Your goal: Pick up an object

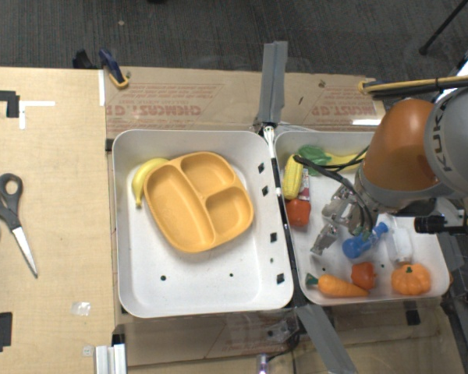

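Note:
My gripper (pixel 325 228) hangs low over the middle of the right bin (pixel 433 291), its fingers (pixel 320 245) spread open with nothing between them. A blue toy (pixel 360 244) lies just right of it, partly under the wrist. To its left are a red pepper (pixel 299 211) and a corn cob (pixel 292 179). Along the bin's front edge lie a carrot (pixel 339 287), a small red tomato (pixel 363 273) and an orange pumpkin (pixel 410 279). A green item (pixel 313 154) sits at the back.
The left bin (pixel 195 287) holds a yellow divided plate (pixel 199 201) with a banana (pixel 144 178) at its left edge. A white bottle (pixel 402 246) lies by the right bin's right wall. Scissors (pixel 12 216) rest on the bench at far left.

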You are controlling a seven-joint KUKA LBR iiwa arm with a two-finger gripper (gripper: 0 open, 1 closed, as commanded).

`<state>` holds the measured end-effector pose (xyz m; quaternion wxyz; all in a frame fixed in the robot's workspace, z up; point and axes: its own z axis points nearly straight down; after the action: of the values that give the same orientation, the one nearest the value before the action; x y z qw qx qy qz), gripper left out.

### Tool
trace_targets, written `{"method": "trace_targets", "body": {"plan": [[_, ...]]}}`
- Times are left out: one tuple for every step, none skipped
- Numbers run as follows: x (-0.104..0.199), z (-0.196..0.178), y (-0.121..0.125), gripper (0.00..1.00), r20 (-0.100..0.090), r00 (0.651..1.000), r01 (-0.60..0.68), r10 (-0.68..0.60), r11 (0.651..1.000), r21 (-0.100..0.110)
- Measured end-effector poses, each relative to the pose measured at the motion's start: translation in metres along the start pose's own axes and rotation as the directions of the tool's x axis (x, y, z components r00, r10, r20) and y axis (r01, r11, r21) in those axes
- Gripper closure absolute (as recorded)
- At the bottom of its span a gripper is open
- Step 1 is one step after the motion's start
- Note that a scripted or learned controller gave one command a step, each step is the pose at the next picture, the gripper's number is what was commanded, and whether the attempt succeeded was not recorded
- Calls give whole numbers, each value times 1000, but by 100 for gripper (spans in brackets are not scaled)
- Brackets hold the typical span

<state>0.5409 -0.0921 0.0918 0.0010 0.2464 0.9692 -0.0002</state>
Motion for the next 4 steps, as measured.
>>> {"method": "trace_targets", "body": {"plan": [[-62,-1,29,0,3,997,71,-71,997,0],[-18,0,-10,0,-1,975,220,-220,975,0],[19,0,-60,0,-1,987,161,-161,987,0],[-46,-24,-10,0,3,958,287,-287,958,-1]]}}
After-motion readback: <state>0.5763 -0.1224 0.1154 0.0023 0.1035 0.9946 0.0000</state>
